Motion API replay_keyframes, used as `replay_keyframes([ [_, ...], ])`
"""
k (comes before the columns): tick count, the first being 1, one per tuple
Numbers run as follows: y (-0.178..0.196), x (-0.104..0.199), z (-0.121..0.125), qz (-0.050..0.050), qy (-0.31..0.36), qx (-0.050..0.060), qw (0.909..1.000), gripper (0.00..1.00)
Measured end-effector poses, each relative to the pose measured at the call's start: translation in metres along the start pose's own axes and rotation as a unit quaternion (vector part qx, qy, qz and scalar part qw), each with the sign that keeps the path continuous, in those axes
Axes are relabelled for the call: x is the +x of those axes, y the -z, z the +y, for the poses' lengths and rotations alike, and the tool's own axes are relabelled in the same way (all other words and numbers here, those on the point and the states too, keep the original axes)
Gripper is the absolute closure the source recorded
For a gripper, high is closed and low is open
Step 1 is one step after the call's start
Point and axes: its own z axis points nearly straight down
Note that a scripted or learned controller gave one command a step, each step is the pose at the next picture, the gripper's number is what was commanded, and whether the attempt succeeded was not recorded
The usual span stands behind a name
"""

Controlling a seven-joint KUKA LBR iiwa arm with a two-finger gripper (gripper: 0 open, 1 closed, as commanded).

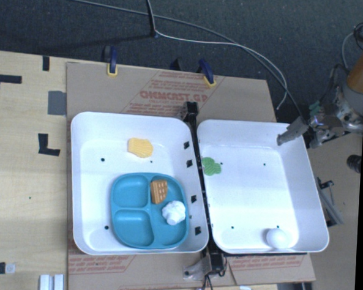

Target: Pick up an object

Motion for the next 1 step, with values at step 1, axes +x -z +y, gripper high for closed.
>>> replay_keyframes([
  [1, -0.02, 0.0181, -0.0438, 0.0, 0.0, 0.001, 1.0, 0.0],
])
